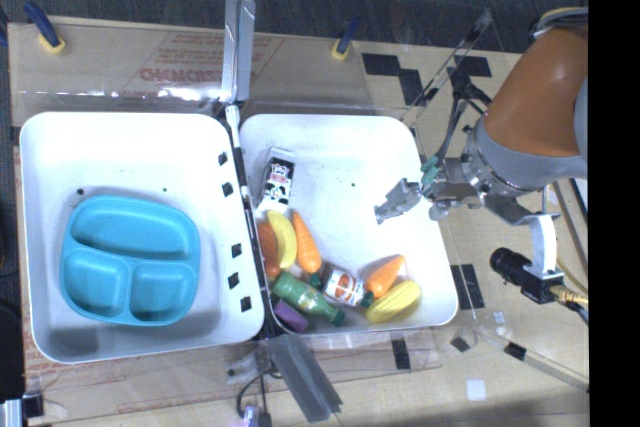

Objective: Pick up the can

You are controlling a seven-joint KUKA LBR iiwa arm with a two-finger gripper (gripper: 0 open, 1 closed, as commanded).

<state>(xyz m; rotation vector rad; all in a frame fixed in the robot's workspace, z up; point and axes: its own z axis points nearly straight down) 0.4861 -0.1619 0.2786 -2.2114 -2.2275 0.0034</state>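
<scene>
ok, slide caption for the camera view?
Pincer hovers over right bin, above the can lying among toy produce; blue tray in left bin.

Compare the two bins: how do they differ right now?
The left bin bears a single blue divided tray; the right bin bears a pile of small things: the can, a banana, carrots, a green bottle and a small carton. The pincer hangs over the right bin, not the left bin. Both bins are shallow, white and alike in size.
</scene>
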